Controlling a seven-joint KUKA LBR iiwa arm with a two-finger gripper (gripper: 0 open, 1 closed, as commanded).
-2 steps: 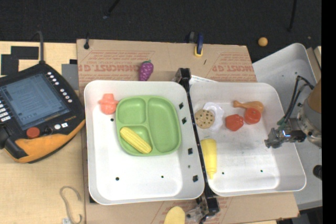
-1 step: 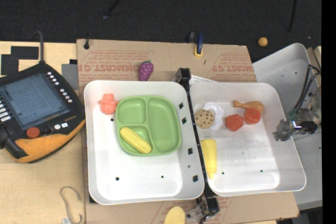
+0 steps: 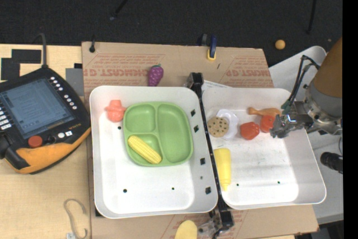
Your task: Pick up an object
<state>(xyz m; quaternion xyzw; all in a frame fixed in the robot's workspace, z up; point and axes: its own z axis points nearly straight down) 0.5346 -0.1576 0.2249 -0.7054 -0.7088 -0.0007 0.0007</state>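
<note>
The right bin (image 3: 291, 187) holds a round brown cookie (image 3: 218, 126), a red tomato-like toy (image 3: 250, 131), an orange carrot-like piece (image 3: 260, 112) and a yellow toy (image 3: 222, 167) along its left wall. A small red piece (image 3: 267, 122) lies just left of my gripper (image 3: 278, 129). The gripper hangs low over the right bin's upper right part, reaching in from the right. The left bin (image 3: 112, 187) holds a green divided plate (image 3: 173, 137) with a yellow corn cob (image 3: 144, 149) in it, and a pink toy (image 3: 114, 111) beside the plate.
Purple grapes (image 3: 155, 74) lie on the cardboard behind the left bin. A yellow toy (image 3: 186, 229) sits below the bins. A teach pendant (image 3: 36, 115) rests at the left. An orange ball (image 3: 279, 44) lies on the dark floor behind.
</note>
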